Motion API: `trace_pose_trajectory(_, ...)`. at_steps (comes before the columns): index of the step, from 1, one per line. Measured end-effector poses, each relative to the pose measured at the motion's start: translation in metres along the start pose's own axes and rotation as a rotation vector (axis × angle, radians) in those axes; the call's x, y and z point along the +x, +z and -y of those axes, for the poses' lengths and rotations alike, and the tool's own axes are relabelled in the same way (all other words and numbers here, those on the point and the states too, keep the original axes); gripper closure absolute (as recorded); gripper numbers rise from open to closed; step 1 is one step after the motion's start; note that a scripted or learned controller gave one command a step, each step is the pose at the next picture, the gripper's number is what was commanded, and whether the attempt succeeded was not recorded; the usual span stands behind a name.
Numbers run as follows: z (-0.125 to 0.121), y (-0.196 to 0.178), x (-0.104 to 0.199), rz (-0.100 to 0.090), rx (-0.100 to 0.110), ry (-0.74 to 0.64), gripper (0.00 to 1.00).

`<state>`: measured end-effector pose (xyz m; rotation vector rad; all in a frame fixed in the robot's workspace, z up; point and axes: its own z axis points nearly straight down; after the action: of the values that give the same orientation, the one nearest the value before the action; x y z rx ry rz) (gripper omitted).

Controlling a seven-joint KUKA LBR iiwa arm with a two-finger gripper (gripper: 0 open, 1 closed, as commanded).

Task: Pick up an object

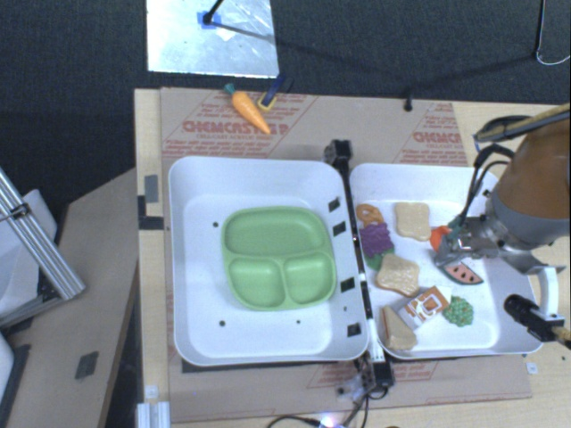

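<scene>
The hand (457, 250) is lowered into the right bin (513, 341), near its right wall; whether it is open or closed cannot be determined. Just beside it lies the watermelon slice (463, 273), long axis diagonal, running from upper left to lower right. The left bin (192, 194) holds a green divided tray (277, 257). Board under the bins reads "CHEMCAST" (207, 125)

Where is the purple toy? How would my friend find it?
Look in the right white bin, along its left wall beside the divider. The small purple plastic grape bunch sits just below an orange pretzel-shaped toy and above a tan bread slice. It is the bin's one purple piece.
</scene>
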<state>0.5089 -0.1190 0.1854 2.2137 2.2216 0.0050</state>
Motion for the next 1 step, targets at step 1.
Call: trace_pose_trajectory(1,-0.002,-0.0415,-0.0003,0.0,0.0,-0.001,1.0)
